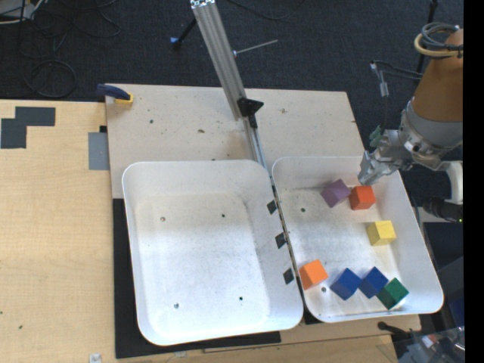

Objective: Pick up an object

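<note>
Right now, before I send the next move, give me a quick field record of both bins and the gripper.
gripper: over right bin's far side, just above red block
right bin: purple block, red block, yellow block, orange block, two blue blocks, green block
left bin: no blocks
held: nothing visible
</note>
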